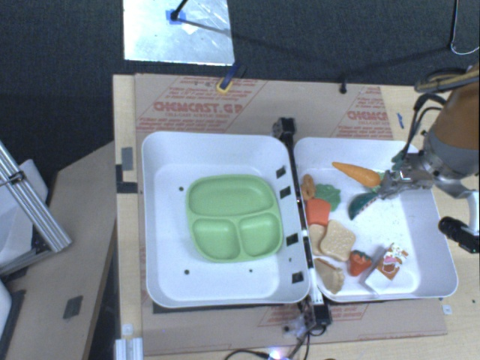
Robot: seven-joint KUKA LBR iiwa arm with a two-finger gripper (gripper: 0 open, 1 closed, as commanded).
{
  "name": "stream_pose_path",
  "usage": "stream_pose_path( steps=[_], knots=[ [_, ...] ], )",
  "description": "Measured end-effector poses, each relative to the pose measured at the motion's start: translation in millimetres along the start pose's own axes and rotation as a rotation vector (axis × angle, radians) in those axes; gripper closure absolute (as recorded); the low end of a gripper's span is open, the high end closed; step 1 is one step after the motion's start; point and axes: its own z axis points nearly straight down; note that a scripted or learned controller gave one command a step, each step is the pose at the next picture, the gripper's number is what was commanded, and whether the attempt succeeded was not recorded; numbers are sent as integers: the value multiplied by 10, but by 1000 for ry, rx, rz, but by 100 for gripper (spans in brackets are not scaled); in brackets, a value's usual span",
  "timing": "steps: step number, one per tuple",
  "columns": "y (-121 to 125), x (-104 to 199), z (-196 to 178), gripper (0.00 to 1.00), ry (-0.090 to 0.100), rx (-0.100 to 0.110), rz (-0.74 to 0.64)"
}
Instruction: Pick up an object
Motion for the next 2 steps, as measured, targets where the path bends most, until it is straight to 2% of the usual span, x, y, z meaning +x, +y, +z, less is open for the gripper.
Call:
stream_pose_path(
  steps=[1,2],
  knots=[
    [13,-1,-239,100,0,2,0],
    [214,545,-159,100,2,3,-5]
  ],
)
